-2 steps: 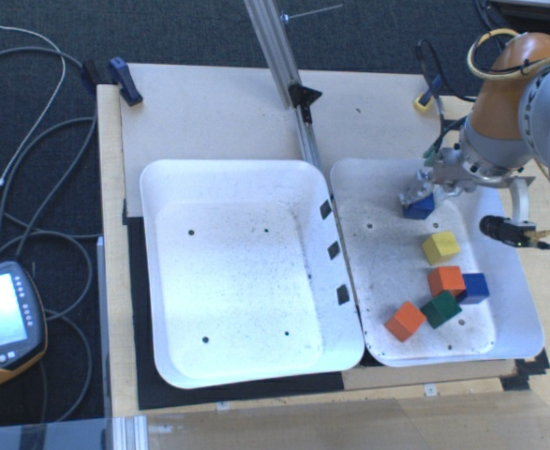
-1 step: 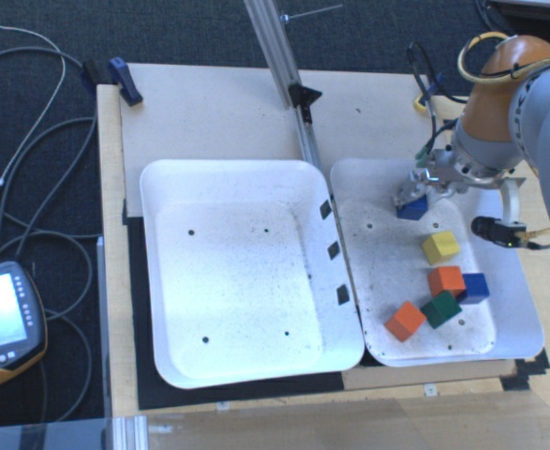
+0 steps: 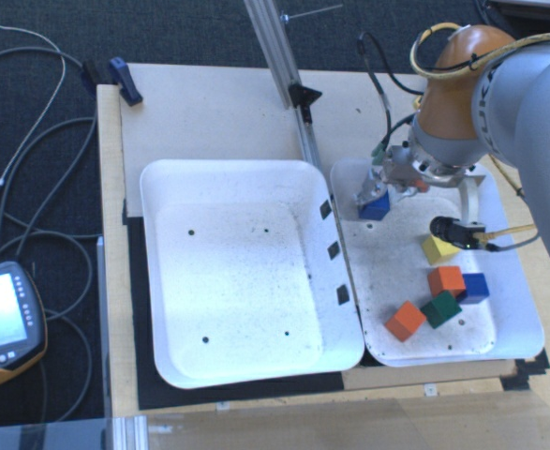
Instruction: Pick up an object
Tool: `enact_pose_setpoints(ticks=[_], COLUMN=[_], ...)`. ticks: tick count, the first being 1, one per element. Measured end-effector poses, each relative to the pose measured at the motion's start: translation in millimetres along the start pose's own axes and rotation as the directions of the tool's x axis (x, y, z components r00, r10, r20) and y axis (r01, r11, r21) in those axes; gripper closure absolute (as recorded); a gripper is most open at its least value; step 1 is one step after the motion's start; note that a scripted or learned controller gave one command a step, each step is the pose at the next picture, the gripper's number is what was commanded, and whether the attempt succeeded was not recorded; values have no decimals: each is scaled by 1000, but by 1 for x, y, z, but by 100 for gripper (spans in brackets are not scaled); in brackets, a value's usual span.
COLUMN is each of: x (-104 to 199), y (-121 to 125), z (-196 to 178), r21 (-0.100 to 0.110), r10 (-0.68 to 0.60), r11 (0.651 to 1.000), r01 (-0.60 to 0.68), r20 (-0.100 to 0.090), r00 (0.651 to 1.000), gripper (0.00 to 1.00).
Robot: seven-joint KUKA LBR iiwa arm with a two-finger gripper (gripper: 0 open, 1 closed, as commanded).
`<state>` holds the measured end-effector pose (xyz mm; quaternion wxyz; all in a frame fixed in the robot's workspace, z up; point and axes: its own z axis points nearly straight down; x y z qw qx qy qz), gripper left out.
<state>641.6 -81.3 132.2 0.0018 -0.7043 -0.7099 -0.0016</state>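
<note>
The claw (image 3: 376,193) is closed on a blue block (image 3: 375,207) near the right bin's (image 3: 378,279) far-left corner. This bin also contains yellow (image 3: 438,248), two orange (image 3: 446,279), green (image 3: 440,309) and blue blocks (image 3: 475,287), clustered near-right.

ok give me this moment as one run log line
arm: over right bin | gripper: at blue block, far left corner | grasp: unconfirmed | loose: yellow block, two orange, green, second blue | left bin: no blocks
</note>
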Motion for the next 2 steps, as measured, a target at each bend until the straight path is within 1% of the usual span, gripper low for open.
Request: enact_pose_setpoints(ticks=[1, 2], x=[76, 132], y=[29, 13], z=[-73, -113], r21=[-10, -5], r10=[-2, 0], r11=[1000, 1000], r01=[2, 0], r20=[1, 1], r00=[1000, 1000], gripper=[100, 100])
